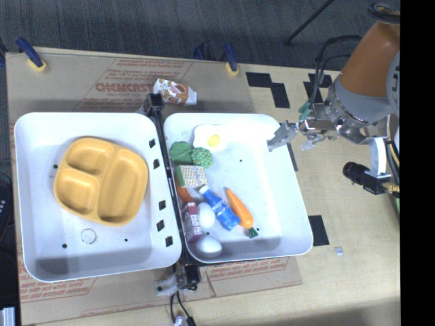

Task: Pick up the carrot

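Toward the lower right of the right bin point(299, 233) lies the carrot point(240, 209), a smooth, tapered orange piece with a small green tip, slanted and lying free just beside a blue bottle point(219, 209). Along that bin's left side cluster a knobbly green broccoli point(190, 155), a patterned little box point(193, 176), a glossy fried egg point(209, 138) and a white egg point(209, 246); several overlap, and what sits under the box is hard to make out. The left bin point(27, 202) holds a matte yellow tray point(100, 180) with rounded compartments. Both bins rest on printed brown cardboard point(129, 80) over a pale tabletop point(353, 263), with dark ribbed floor behind. The pincer point(280, 136) hangs at the right bin's upper right rim, well apart from the carrot; its grey metal tip is small and blurred, so I cannot tell its state. The arm point(367, 66) is cut off at the right.
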You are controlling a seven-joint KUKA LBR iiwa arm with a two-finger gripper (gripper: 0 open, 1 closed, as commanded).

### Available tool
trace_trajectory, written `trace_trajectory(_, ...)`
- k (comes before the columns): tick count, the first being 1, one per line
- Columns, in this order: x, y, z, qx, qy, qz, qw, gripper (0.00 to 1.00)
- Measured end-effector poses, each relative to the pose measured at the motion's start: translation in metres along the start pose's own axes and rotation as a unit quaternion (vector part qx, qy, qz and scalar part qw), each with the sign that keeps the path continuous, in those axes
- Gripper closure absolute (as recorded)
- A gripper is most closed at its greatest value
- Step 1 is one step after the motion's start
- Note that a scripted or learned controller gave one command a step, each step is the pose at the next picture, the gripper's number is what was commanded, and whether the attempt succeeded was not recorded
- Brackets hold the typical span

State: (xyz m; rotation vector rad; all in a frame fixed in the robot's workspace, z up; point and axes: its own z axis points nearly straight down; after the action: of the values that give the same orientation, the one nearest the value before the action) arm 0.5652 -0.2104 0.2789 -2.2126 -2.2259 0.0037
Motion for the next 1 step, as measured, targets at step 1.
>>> trace_trajectory(1, 0.0338, -0.0401, 0.0848, 0.001, 0.001, 0.112, 0.9937, 0.00)
